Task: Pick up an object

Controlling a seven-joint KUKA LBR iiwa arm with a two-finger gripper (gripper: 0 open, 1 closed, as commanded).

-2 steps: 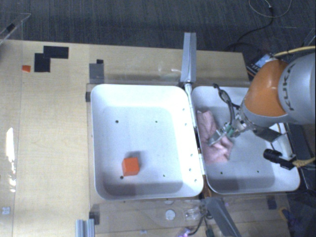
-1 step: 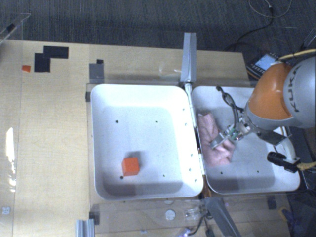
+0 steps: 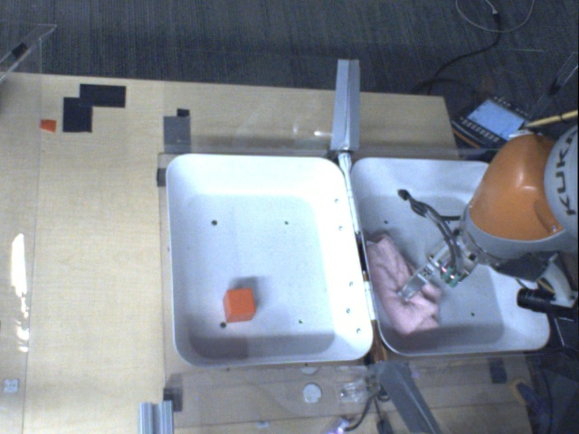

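Camera view, from above the bench: the arm (image 3: 525,197), its orange band prominent, reaches in from the right and lowers its gripper (image 3: 432,278) into the right-hand bin (image 3: 516,333), directly over a crumpled pink cloth (image 3: 398,283) lying against that bin's left wall. The metal fingers appear parted by a modest gap and splayed down onto the cloth's upper right portion; from this slant it cannot be settled whether fabric sits between them, so nothing can be said to be in their grasp. The cloth lies flat on the bin floor, touching or nearly touching the fingertips, its bulk spreading to the left of and below the pincer. Across the divider, a small orange block (image 3: 240,305) rests alone near the front left of the left-hand bin (image 3: 262,174), well apart from the arm. The step in hand looks to be the approach or the final descent before a grasp, with the lift not yet made. The next move would call for the fingers to press into the soft folds, close on a bunched ridge of fabric, then rise straight up; a flat or thin fold could slip free as the pincer closes
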